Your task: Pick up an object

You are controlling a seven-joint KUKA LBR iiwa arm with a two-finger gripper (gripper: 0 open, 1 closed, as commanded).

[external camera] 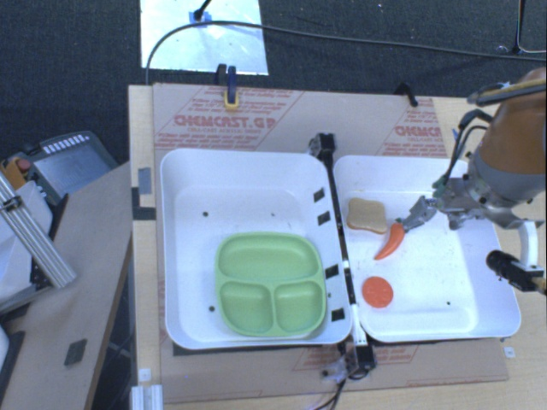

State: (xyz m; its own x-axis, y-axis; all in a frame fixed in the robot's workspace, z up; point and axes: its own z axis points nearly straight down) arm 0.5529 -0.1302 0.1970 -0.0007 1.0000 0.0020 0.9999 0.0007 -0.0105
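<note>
Two shallow white bins are seen side by side in the middle of the frame. The left bin bears a green divided plate, set toward its lower right part. In the right bin three things are laid out in the left half: a slice of toast toward the upper left, an orange carrot just below and right of it, lying at a slant, and a round orange-red tomato lower down, well apart from the other two. The arm is seen reaching in from the right edge of the frame, its orange band at the upper right. The claw is placed low over the right bin, its tip just beside the upper end of the carrot and a little right of the toast. Whether the tip touches the carrot cannot be told. How far the claw is parted cannot be told either, since its tip is small and dark against the bin, and nothing is plainly seen in its grasp.
</note>
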